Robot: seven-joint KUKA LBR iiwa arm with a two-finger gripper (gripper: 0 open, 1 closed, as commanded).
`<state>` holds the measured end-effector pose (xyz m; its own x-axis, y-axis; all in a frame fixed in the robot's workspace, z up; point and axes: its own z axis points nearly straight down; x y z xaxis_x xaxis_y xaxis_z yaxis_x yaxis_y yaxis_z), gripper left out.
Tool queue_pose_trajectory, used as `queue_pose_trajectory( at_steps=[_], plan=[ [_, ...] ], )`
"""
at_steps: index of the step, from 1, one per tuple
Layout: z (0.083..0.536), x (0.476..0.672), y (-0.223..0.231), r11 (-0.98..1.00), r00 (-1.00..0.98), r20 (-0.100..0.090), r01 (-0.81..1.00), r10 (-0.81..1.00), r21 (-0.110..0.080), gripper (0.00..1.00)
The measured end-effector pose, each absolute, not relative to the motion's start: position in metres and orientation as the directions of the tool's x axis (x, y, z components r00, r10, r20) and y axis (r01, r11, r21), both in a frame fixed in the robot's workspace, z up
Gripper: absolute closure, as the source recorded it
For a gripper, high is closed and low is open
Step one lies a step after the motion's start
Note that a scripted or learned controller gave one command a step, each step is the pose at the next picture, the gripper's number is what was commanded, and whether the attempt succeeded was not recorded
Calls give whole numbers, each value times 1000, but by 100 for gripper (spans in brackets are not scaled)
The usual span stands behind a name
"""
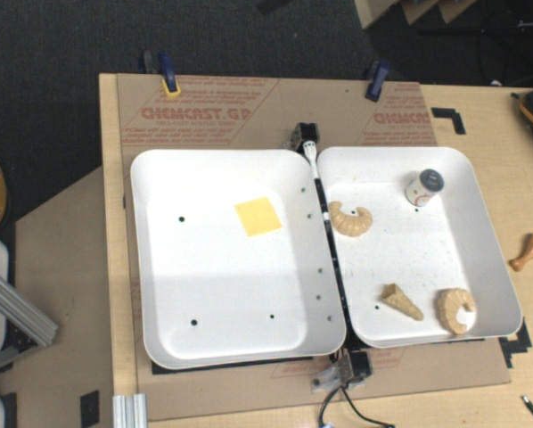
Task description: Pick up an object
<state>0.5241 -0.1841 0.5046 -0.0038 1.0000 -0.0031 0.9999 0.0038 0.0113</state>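
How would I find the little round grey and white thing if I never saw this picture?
Look at the right bin of the two white bins. Go to its far corner on the right, where a small white cylinder with a grey top sits alone. The bin's other things, a curled piece, a wedge and a chunk, are all tan.

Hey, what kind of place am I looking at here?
Probably a robotics lab bench set up for grasping trials: two white bins side by side on a clamped cardboard sheet, with small test items like a yellow square and croissant-shaped pieces.

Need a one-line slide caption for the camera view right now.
Yellow square in left bin; two croissants, wedge, small cylinder in right bin.
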Motion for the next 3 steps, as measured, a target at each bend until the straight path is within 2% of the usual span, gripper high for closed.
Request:
queue_pose_trajectory(
  at_steps=[1, 2, 3],
  plan=[
    [400, 477, -174, -2, 2, 4, 1000, 1000, -12, 100],
    [510, 489, -151, 3, -3, -4, 1000, 1000, 15, 100],
    [375, 478, -122, 2, -2, 4, 1000, 1000, -15, 100]
  ],
)
